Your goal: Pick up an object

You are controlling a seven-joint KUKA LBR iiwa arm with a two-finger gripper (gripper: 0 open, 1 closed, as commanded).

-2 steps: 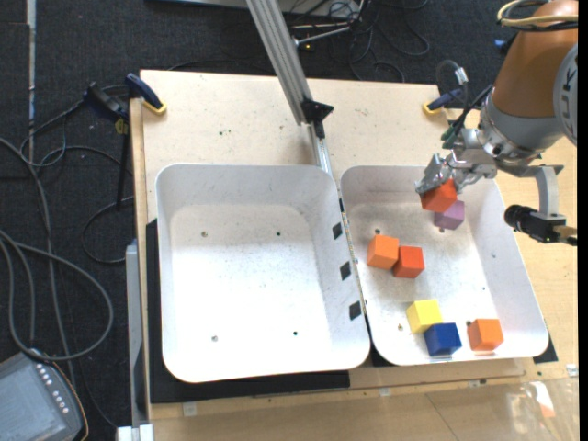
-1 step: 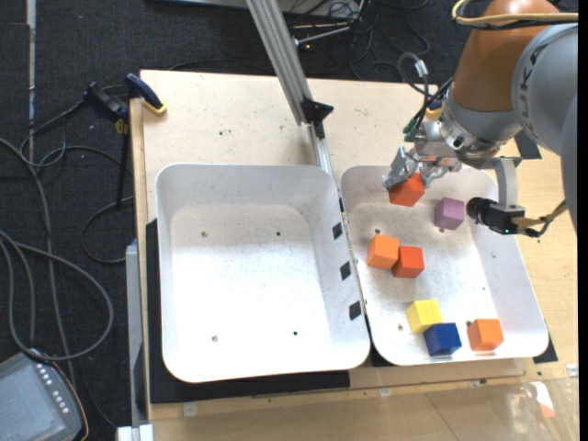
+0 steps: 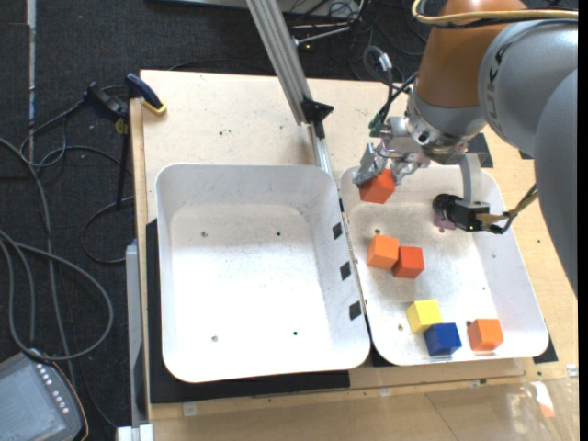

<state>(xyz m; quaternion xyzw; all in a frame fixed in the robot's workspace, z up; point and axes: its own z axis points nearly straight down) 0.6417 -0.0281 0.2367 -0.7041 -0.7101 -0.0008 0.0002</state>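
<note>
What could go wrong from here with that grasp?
1. The gripper has the red-orange block tilted, seemingly by an upper corner; it may slip and fall back into the right bin.
2. The block hangs near the rim between the bins; a drop could bounce off it.
3. A fall might knock the orange block and red block below.
</note>
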